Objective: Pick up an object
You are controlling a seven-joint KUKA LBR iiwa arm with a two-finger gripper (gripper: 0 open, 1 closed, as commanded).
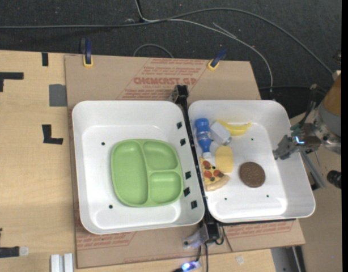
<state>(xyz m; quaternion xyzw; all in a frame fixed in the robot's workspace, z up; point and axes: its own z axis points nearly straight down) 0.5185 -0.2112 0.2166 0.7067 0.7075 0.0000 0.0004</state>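
Note:
The right bin (279,197) holds several small objects: a blue bottle (202,134), a grey block (220,132), a yellow banana (236,128), a yellow cheese wedge (224,158), a pizza slice (212,176) and a brown cookie (252,174). My gripper (288,145) hangs over that bin's right rim, to the right of the cookie and apart from all the objects. Nothing shows between its fingers.
The left bin (86,152) holds a green divided plate (146,171). Both bins rest on a cardboard sheet (162,78) clamped at the back. A black divider (188,152) runs between the bins. Cables cross the dark floor behind.

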